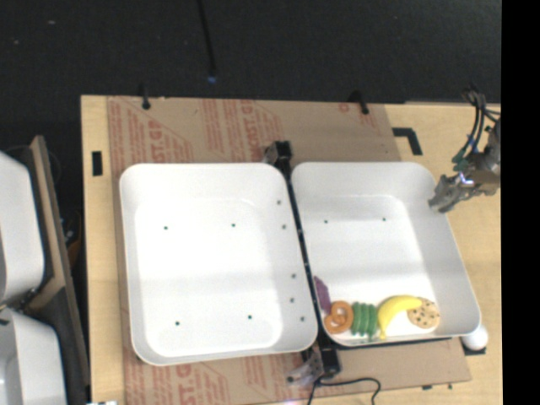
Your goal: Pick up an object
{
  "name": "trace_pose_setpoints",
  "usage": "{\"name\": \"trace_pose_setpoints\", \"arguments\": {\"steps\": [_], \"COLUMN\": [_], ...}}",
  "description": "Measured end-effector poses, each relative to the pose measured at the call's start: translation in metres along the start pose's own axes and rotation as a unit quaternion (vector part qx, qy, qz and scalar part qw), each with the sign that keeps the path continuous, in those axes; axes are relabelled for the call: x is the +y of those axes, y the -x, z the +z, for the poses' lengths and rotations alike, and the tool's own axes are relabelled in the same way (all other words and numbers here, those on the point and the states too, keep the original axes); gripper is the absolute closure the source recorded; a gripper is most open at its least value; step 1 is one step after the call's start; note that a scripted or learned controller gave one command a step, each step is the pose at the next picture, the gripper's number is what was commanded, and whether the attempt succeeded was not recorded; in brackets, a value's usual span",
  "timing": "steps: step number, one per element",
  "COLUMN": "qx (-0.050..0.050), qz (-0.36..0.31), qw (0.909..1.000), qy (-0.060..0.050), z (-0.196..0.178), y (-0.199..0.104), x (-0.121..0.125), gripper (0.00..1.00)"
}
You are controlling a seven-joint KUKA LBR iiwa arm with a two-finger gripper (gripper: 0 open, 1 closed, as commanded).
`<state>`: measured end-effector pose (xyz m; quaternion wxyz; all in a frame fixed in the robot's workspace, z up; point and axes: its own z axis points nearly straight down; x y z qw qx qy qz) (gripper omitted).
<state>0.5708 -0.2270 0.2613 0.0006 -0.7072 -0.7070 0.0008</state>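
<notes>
Red printing on cardboard (211, 133), unreadable, banana (398, 309)

Along the near wall of the right bin (439, 251) lie my candidates in a row: a purple piece (321, 291) at the left, then an orange pretzel-like ring (339, 317), a ridged green item (365, 319), a yellow banana (398, 307) curving over, and a speckled tan cookie (423, 315) rightmost.

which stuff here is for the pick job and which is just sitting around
For the job: gripper at the right bin's far edge; banana, cookie, green piece, orange ring, purple piece, all along the right bin's near wall.

Lying about: left bin, cardboard sheet.
</notes>
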Motion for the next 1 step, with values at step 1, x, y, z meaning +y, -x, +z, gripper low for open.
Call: {"name": "trace_pose_setpoints", "arguments": {"steps": [1], "qx": [0.0], "qz": [-0.001], "qw": [1.0], "qy": [0.001], "z": [-0.0155], "y": [0.0005], "x": [0.0745], "gripper": [1.0]}}
